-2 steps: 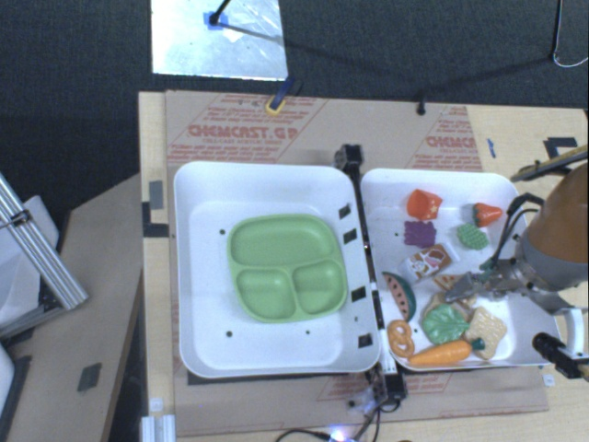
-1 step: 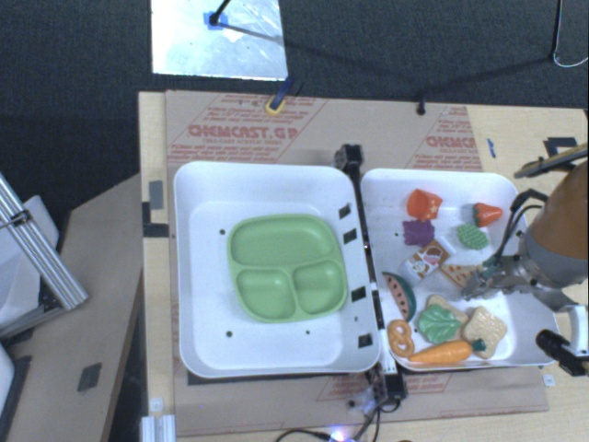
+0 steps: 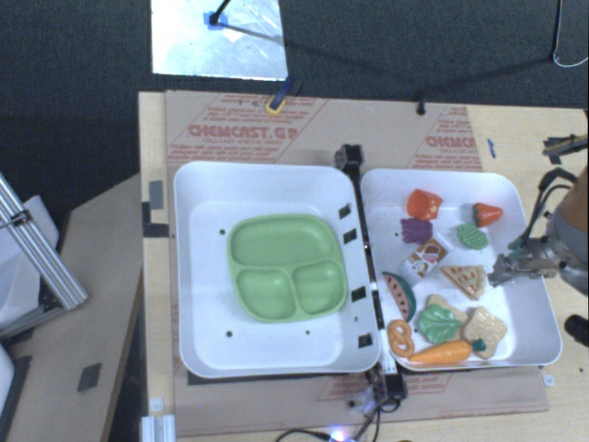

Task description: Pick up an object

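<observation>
Orange carrot [image 3: 442,354] lies nearest me along the front wall of the right bin [image 3: 543,247], with a pretzel [image 3: 399,337], a lettuce leaf [image 3: 438,320] and a cracker [image 3: 485,328] just behind it. Beyond the cracker, my gripper [image 3: 506,271] hangs beside a sandwich wedge [image 3: 465,279]; nothing is held, and I cannot tell its opening. I judge I'm on approach: next, centre over the wedge and descend.
</observation>
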### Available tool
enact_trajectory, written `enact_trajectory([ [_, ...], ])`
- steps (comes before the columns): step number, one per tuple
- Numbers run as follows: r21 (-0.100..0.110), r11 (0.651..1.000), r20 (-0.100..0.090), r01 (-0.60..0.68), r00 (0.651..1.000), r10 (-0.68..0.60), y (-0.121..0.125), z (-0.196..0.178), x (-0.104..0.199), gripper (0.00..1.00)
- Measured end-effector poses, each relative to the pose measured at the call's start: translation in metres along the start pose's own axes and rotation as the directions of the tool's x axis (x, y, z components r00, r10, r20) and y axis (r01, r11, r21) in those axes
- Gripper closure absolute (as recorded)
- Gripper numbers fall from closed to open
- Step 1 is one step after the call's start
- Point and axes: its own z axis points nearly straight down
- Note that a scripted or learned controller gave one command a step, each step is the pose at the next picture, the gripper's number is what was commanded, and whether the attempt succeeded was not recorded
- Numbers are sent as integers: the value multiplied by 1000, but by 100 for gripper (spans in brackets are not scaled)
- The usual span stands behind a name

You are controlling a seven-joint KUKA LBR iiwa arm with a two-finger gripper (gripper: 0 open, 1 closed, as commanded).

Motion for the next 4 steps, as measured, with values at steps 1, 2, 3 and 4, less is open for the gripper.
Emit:
enact_trajectory([
  [1, -2, 1000, 0, 2, 1000, -2, 8, -62, 3, 100],
  [2, 3, 1000, -2, 2, 1000, -2, 9, -67, 3, 100],
  [3, 5, 1000, -4, 6, 1000, -6, 12, -58, 54, 100],
  [4, 6, 1000, -6, 7, 1000, -7, 10, -50, 107, 100],
])
